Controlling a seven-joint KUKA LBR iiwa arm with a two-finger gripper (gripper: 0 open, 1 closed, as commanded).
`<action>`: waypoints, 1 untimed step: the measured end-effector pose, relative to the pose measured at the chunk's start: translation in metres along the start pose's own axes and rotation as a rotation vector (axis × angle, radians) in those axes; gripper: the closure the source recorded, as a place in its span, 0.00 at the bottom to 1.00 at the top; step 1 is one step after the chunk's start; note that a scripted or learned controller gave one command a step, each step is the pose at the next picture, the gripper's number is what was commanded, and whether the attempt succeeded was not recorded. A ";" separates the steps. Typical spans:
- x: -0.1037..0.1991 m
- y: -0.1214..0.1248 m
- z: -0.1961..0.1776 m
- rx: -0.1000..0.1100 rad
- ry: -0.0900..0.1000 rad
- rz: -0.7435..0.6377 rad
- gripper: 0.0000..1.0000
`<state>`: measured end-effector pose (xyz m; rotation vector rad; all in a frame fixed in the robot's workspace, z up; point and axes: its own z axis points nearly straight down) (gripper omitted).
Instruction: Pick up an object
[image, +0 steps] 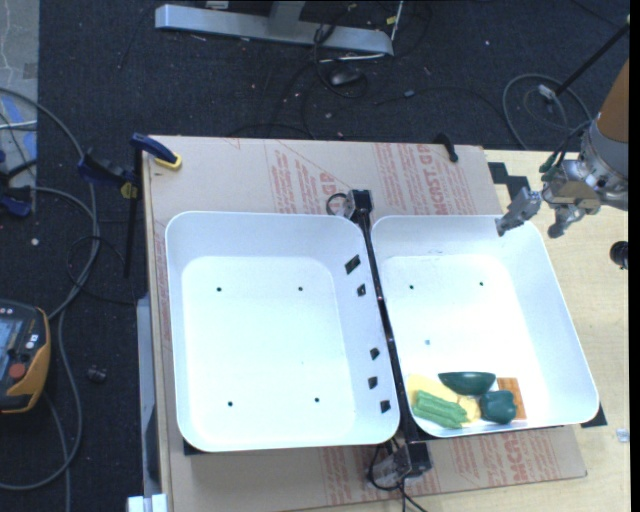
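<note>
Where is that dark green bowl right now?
The dark green bowl sits in the right bin, near its front edge, beside a light green ridged piece.

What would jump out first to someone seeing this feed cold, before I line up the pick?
The small cluster of objects huddled in the near corner of the right bin: green pieces, a dark green bowl-like shape, with yellow and orange beneath. Next, the gripper hanging at the far right corner of that bin, its two fingers spread with nothing between them, well away from the cluster.
</note>
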<state>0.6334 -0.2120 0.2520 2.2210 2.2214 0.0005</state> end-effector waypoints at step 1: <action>0.000 0.000 -0.010 -0.001 0.000 0.000 1.00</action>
